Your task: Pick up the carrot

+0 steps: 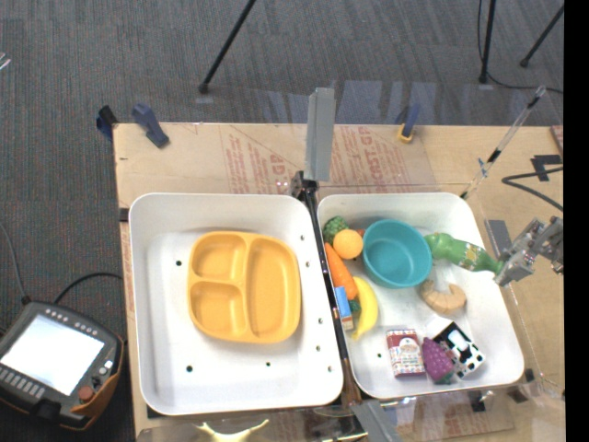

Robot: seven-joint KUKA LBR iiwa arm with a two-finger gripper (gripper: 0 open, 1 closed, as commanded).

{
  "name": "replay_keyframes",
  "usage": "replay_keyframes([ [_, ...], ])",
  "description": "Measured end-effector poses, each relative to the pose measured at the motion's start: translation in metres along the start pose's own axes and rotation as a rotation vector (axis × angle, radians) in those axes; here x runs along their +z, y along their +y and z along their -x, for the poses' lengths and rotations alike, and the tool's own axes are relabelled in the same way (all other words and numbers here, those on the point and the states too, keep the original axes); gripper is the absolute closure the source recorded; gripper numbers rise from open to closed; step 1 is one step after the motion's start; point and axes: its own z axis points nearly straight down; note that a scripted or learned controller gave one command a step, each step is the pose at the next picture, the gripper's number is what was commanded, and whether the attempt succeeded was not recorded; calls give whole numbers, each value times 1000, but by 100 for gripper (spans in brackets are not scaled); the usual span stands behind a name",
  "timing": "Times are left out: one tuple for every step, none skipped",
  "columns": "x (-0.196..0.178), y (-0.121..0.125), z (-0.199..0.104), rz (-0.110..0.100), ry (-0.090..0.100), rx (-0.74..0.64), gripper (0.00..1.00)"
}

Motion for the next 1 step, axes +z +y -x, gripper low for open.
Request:
replay_keyframes([
  [164, -4, -16, 0, 10, -292, 100],
])
